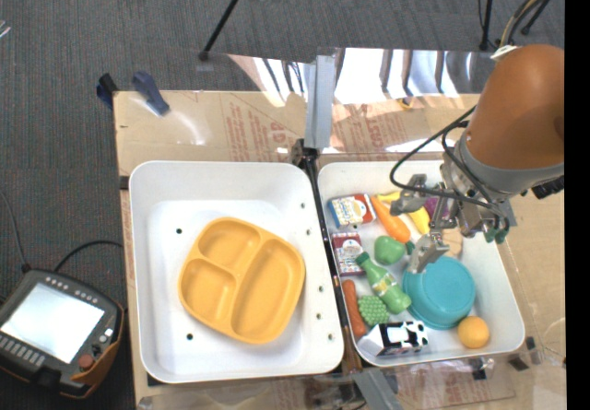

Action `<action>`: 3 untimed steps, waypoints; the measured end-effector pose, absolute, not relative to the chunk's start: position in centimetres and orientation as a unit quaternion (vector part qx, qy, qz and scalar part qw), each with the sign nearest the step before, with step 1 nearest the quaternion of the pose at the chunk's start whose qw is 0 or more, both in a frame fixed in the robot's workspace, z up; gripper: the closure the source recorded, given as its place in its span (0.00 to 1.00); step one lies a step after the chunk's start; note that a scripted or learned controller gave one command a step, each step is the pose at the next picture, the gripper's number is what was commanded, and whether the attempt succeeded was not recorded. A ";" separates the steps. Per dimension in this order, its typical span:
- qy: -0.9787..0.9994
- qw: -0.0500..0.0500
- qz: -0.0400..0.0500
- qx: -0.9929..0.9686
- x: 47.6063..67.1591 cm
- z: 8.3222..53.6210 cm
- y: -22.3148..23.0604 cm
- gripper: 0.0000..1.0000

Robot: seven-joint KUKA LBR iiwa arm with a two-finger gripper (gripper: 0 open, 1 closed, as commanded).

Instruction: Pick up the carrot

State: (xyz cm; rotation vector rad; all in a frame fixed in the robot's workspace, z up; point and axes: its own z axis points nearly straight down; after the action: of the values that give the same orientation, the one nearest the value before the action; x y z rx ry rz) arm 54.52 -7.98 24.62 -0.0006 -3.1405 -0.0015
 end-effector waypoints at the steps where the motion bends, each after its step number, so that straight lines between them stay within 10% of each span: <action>1: -1.000 0.004 -0.001 0.018 59.0 16.5 -11.6 0.00; 2: -1.000 -0.006 0.001 0.023 62.5 9.3 -12.3 0.00; 3: -1.000 -0.009 0.001 0.025 62.7 10.5 -12.1 1.00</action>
State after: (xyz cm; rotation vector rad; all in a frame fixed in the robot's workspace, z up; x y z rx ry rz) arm 62.73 -12.05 10.55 0.0799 -3.1593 0.0020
